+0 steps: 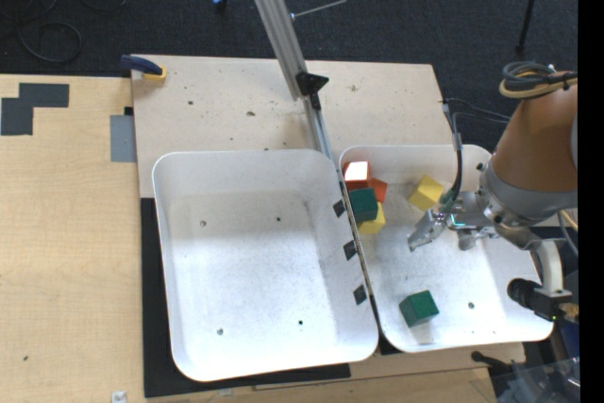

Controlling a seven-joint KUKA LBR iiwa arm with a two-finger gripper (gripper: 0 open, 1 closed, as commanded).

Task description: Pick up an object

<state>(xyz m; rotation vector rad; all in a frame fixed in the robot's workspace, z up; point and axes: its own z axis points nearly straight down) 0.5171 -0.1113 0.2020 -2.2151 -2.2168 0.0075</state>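
Note:
Several blocks lie in the right bin [472, 321]. A yellow block [427, 193] sits near its middle back. Against the left wall, an orange-red block with a white top [360, 175] stands beside a dark green block [362, 201] and a second yellow block [372, 220]. A green block [418, 308] rests alone near the front. My gripper [442, 229] hangs over the middle of the right bin, just right of and below the first yellow block, with nothing seen between its fingers.
The left bin [255, 260] sits beside the right one, sharing a divider with black clips [347, 248]. A slanted aluminium post [283, 33] rises behind the bins. A blue and yellow clamp [143, 66] lies at the bench's back left.

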